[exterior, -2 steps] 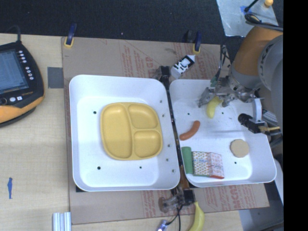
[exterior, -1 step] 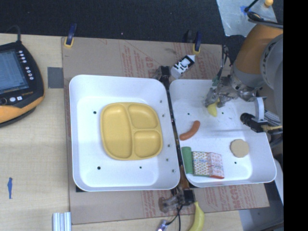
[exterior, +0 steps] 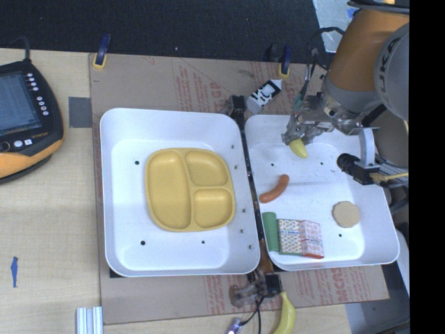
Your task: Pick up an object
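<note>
— Camera view: your gripper (exterior: 304, 136) sits in the right bin (exterior: 375, 245), fingers closed around a small yellow piece (exterior: 299, 148)?
— Yes. You'd judge it light, smooth, slippery; keep hold across its middle.

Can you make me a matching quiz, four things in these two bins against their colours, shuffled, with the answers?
Things:
1. Divided plate in the left bin
2. Sausage
3. Round cookie
4. Stick beside the printed box

Colours:
A. Green
B. Orange-red
C. Yellow
D. Tan

Pairs: 1-C, 2-B, 3-D, 4-A
</note>
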Available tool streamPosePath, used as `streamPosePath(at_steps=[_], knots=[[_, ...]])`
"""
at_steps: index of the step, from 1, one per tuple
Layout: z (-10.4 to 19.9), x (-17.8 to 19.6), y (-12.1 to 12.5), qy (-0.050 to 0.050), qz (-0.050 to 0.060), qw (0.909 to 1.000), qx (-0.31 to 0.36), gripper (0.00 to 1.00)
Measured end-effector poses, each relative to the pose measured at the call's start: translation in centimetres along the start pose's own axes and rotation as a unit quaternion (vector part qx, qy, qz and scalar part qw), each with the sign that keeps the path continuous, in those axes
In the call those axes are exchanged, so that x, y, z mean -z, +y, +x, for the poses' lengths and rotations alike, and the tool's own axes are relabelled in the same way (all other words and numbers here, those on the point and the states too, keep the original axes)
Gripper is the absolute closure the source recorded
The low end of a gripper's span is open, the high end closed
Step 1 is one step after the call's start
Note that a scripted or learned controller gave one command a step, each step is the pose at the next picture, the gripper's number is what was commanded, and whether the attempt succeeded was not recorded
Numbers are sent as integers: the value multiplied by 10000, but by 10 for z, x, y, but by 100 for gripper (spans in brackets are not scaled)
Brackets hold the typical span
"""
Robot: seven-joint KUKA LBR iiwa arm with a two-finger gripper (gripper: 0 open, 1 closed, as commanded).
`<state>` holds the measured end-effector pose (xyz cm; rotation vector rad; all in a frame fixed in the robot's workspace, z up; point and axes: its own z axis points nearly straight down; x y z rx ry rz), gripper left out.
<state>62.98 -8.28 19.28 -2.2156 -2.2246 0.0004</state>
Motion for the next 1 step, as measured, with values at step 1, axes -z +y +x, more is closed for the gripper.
streamPosePath(at_steps=[1], knots=[[36, 38, -26, 2, 12, 10000, -1, 100]])
